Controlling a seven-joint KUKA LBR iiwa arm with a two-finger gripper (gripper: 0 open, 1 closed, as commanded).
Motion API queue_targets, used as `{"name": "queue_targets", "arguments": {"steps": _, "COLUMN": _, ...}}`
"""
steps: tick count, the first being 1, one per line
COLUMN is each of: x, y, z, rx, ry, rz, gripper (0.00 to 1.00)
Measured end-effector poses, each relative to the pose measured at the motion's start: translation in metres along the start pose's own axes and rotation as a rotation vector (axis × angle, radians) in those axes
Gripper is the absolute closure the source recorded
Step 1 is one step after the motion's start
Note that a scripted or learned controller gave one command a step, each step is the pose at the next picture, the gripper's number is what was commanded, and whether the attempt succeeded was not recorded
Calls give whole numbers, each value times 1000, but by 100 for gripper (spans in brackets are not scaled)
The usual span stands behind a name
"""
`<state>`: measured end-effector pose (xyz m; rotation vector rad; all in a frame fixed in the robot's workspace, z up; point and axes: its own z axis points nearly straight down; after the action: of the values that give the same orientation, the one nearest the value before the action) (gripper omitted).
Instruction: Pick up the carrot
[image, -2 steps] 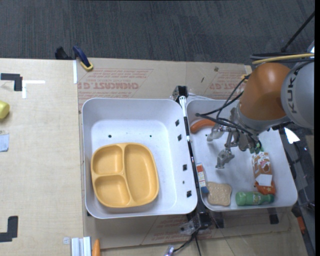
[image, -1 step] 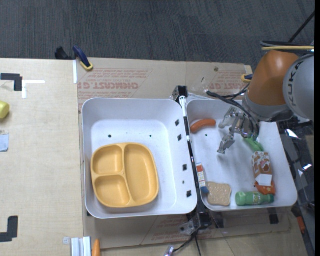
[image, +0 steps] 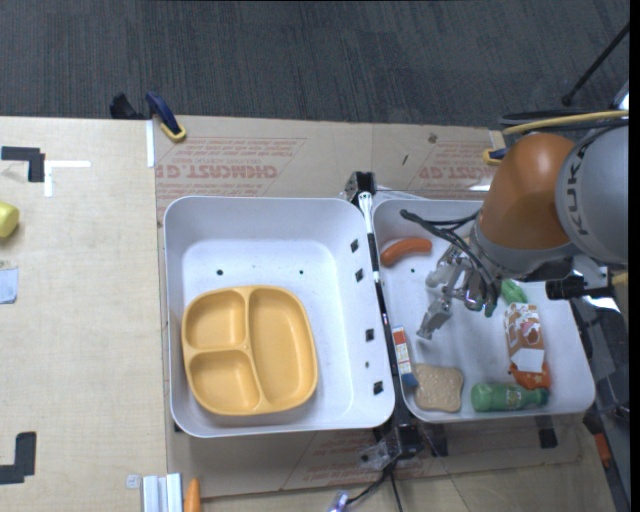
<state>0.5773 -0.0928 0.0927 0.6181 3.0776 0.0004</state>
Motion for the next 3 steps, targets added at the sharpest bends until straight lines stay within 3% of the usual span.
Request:
{"name": "queue_targets", "arguments": {"steps": 1, "x": 48, "y": 89, "z": -58, "rx": -54, "ry": -11, "rz": -70, "gripper": 0}}
{"name": "queue_targets", "arguments": {"steps": 2, "x": 138, "y": 110, "z": -100, "rx": -1, "ry": 0, "rz": -72, "gripper": 0}}
{"name": "queue_targets", "arguments": {"steps": 3, "x": 194, "y": 213, "z": -6, "rx": 1, "ry": 0, "rz": -47, "gripper": 0}}
